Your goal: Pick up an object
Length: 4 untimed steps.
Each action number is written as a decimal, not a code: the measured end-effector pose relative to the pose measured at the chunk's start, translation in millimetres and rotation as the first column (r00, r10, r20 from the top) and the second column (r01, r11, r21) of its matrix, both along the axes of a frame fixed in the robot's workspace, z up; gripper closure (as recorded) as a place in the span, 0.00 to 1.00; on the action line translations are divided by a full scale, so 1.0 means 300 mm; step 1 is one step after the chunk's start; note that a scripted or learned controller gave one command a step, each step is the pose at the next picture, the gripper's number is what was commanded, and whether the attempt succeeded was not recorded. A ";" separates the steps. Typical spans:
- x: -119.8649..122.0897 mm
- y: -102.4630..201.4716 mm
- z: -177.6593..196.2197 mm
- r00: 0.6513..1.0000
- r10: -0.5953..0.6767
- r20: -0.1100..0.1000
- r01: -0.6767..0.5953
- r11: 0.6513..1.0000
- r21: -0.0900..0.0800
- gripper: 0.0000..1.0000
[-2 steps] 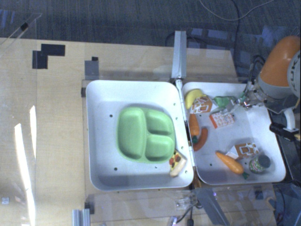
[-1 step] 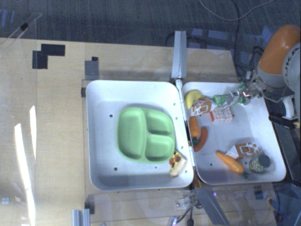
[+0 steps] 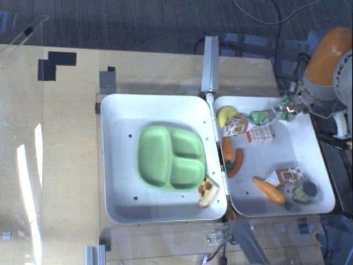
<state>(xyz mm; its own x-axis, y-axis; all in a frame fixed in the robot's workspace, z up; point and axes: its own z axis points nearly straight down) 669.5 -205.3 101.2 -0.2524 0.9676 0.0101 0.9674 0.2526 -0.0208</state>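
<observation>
Nearest the lens, a pizza slice [image 3: 208,191] is seen at the front right corner of the left bin [image 3: 110,164], just beside a green divided plate [image 3: 170,157] that takes up the bin's middle. No object has been picked up yet, as far as can be judged; the likeliest target is a small green item [image 3: 257,116] at the back of the right bin [image 3: 325,200], since the gripper [image 3: 280,111] is placed just beside it, near the back wall. Whether the pincer is wide or narrow cannot be told, as it is small and blurred here. For the step to be done well, the approach should be centred over the green item and kept off the bin wall and off the carton [image 3: 236,126] close by, so that only one thing is taken. Counted in the right bin are one yellow banana [image 3: 225,115], one carton beside it, one wrapped packet [image 3: 261,134], one orange piece [image 3: 228,147] touching a red sausage [image 3: 235,163], one carrot [image 3: 269,190], a second carton [image 3: 288,176] and one can [image 3: 305,191]. Two bins, one plate and one pizza slice are counted in all.
</observation>
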 end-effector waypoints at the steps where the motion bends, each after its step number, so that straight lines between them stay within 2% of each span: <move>1: 0.000 -0.004 0.026 1.000 0.004 -0.005 -0.004 1.000 -0.003 1.00; 2: 0.007 0.084 0.317 0.999 -0.024 0.028 0.025 1.000 -0.005 1.00; 3: 0.007 0.084 0.316 0.999 -0.024 0.027 0.024 1.000 -0.005 0.00; 4: -0.048 0.029 -0.001 0.984 0.172 0.038 -0.172 0.985 -0.011 0.00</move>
